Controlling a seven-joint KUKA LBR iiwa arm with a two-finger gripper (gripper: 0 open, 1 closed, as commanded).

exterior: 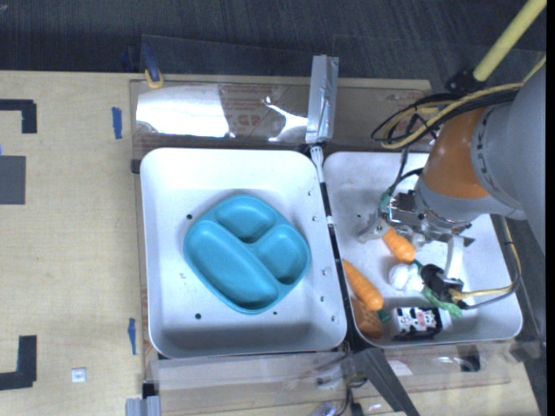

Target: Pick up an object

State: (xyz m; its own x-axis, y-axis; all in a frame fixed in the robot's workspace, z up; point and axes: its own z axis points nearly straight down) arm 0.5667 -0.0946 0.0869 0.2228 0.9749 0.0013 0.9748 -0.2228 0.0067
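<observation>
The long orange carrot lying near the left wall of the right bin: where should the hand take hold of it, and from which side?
Probably at the middle of the long orange carrot, coming straight from above. It lies flat and slanted, so the fingers should close across its narrow width. The white bin wall crowds its left end.

The grey arm point(512, 146) reaches in from the right, orange band above the wrist, gripper point(416, 224) pointing down.
</observation>
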